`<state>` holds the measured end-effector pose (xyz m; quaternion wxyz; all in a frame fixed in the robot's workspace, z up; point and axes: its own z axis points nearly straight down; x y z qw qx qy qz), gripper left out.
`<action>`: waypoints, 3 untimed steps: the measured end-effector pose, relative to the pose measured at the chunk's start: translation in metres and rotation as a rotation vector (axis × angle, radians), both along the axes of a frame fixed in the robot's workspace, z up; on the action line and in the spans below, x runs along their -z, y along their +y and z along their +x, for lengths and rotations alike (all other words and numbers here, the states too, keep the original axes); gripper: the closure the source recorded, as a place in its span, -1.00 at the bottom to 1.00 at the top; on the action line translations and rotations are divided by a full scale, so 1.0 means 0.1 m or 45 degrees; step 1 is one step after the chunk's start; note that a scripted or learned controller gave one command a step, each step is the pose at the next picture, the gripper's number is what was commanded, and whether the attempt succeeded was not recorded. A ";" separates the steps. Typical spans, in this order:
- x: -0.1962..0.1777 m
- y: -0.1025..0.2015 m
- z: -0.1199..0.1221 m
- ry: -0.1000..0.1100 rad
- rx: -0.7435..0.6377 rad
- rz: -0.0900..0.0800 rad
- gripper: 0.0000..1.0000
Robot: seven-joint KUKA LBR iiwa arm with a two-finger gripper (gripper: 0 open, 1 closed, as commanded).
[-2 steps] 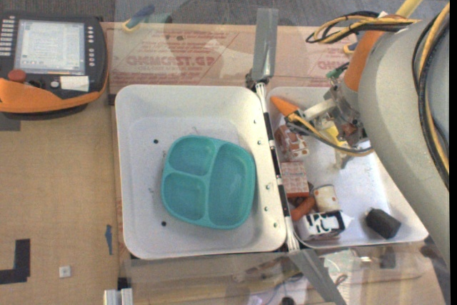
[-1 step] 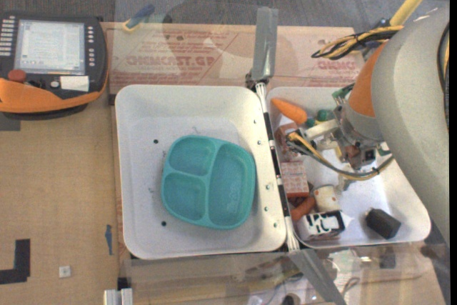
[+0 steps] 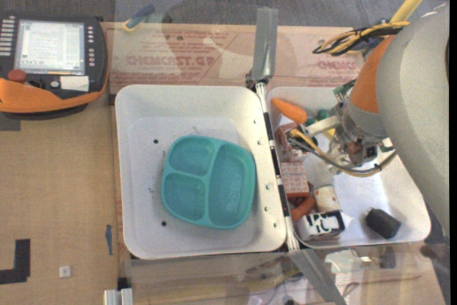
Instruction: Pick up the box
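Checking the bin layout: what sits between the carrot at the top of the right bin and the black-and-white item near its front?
In the camera view, the reddish box lies between the carrot and the black-and-white item.

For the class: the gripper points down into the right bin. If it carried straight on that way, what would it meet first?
Probably the reddish box lying along the right bin's left wall, just below the gripper. Depth is hard to judge from this one slanted view; the orange carrot lies close behind it.
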<state>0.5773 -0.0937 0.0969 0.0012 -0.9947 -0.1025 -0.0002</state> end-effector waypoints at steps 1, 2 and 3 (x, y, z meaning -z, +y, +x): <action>0.11 -0.02 0.73 -0.001 -0.195 -0.002 1.00; 0.10 -0.10 0.69 0.020 -0.182 -0.004 -1.00; 0.10 -0.10 0.69 0.020 -0.182 -0.004 -1.00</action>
